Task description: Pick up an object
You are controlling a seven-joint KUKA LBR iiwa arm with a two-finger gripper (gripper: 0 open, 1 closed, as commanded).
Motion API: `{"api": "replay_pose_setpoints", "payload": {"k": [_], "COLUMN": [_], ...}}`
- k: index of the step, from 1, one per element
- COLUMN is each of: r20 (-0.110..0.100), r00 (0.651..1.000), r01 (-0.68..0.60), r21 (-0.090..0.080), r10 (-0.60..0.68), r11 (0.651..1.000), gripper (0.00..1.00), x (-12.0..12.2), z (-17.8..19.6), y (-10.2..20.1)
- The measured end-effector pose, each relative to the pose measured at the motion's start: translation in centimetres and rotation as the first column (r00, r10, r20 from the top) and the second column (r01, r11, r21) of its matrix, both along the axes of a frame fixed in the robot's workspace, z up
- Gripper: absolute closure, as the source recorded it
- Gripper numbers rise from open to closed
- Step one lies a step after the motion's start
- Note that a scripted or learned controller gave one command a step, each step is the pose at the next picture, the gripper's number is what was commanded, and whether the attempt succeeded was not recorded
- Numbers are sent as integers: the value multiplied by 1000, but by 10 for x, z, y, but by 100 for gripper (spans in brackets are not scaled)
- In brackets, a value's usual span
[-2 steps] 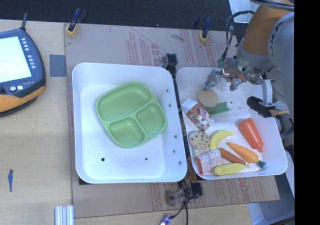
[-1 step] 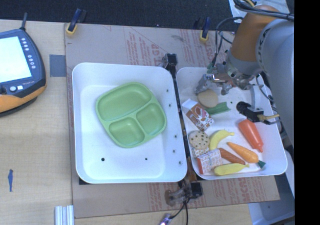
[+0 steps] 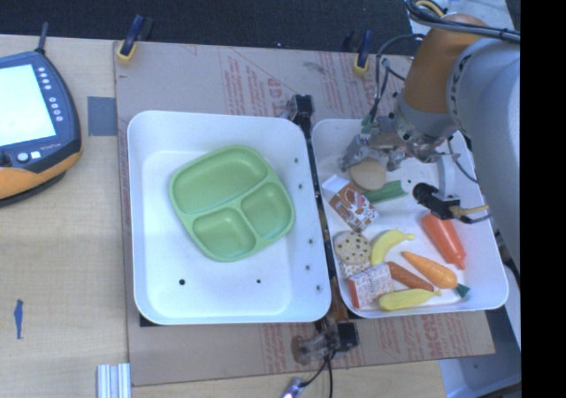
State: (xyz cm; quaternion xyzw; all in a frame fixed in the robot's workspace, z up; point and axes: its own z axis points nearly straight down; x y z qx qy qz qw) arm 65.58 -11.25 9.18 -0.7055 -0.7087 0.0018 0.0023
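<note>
Well, from where I stand the gripper (image 3: 380, 156) hangs low over the right bin (image 3: 482, 250), at about eleven o'clock from that bin's middle, and whether its jaws are open or closed I cannot tell, since the wrist covers them. Just under it, touching or nearly so, lies a pale beige rounded piece (image 3: 367, 176), and I cannot see that anything is gripped. The bin is crowded. A green stick (image 3: 387, 195) lies tight against the beige piece at its four o'clock, and a printed snack packet (image 3: 352, 208) sits just beside it at six o'clock. Further towards six o'clock come a speckled cookie (image 3: 352, 248), a yellow banana (image 3: 391, 244), a red-and-white wafer pack (image 3: 370, 284) and a yellow pod (image 3: 407, 300). An orange carrot (image 3: 431, 269) and a red-orange pepper (image 3: 444, 240) lie at the bin's four o'clock. The left bin (image 3: 159, 237) holds a green divided plate (image 3: 232, 202), well apart from the arm. A tablet-like pendant (image 3: 31, 126) rests on the bench at nine o'clock.
</note>
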Motion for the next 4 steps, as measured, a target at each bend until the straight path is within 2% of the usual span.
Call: {"api": "replay_pose_setpoints", "payload": {"k": [4], "r20": [-1], "r00": [1000], "r01": [-1], "r21": [1], "r10": [1], "r11": [1000], "gripper": [0], "x": [0], "z": [0], "y": [0]}}
